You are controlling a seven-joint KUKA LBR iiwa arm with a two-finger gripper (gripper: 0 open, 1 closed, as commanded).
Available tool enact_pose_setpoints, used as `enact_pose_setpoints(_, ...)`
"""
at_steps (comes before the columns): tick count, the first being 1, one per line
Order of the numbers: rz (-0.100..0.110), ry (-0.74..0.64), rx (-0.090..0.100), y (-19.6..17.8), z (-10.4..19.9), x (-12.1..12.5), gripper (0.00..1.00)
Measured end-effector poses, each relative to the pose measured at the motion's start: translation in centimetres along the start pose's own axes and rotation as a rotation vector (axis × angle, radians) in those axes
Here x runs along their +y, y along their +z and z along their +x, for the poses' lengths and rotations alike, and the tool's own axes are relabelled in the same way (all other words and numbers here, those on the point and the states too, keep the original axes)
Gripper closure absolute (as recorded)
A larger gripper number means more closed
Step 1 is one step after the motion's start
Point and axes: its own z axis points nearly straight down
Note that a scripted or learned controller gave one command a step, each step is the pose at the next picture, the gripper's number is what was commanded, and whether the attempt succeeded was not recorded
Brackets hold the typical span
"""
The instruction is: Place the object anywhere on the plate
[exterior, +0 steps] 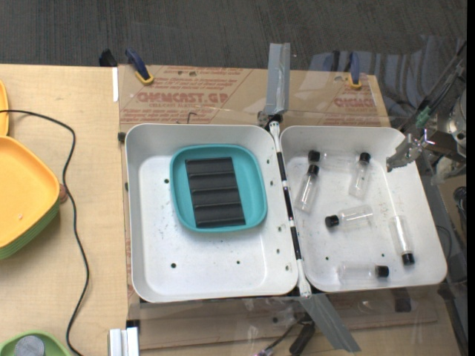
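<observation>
The gripper (404,153) hovers at the right bin's (430,273) far right edge; whether it is spread or pressed together I cannot tell; several clear vials (349,218) lie scattered across that bin; the teal plate (256,191) sits in the left bin's (148,258) middle; best to descend squarely across one isolated vial, avoiding neighbours.

The end effector (407,151) sits at the far right of the camera view, its thin metallic tip pointing left and slightly downward. Behind it, the wrist hardware with a small green fitting trails off toward the right edge, where the arm's body is mostly cut off.
</observation>
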Motion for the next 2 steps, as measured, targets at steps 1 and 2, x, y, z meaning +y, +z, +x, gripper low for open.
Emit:
enact_pose_setpoints(1,-0.002,0.069,0.000,-12.2,-3.2,5.5,0.00)
enact_pose_setpoints(2,-0.001,0.184,0.000,-16.1,-1.4,9.7,0.00)
